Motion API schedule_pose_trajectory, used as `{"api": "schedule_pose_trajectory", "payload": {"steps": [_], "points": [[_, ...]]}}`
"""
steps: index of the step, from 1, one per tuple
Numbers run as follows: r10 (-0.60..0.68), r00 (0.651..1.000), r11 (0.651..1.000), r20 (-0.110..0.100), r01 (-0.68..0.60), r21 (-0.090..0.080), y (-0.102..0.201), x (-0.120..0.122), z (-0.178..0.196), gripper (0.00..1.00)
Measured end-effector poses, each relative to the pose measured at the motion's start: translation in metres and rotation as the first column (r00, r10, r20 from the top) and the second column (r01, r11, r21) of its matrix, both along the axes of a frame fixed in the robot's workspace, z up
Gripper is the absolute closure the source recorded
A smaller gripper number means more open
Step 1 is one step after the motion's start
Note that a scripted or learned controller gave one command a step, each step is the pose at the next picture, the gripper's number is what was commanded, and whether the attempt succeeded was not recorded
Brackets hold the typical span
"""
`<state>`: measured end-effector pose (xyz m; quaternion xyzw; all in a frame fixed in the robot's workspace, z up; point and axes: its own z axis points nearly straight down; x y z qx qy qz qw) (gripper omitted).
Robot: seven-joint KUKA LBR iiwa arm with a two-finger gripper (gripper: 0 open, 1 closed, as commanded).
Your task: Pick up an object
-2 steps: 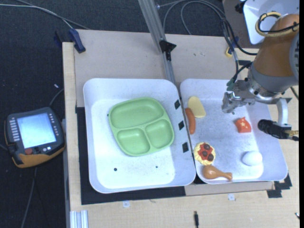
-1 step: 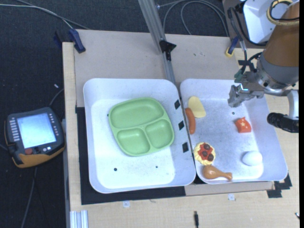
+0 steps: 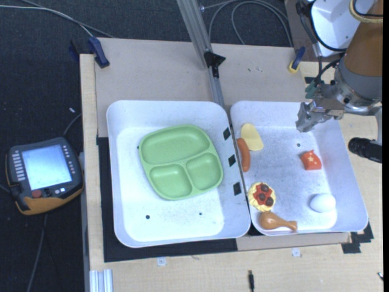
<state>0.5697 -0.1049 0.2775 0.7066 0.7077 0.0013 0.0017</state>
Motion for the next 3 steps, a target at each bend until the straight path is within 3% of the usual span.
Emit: {"api": "schedule_pose_trajectory", "payload": {"steps": [3], "points": [[0.005,1.0,1.0,-0.01,-0.005,0.004,0.156,-0.066,-0.032,1.0]]}}
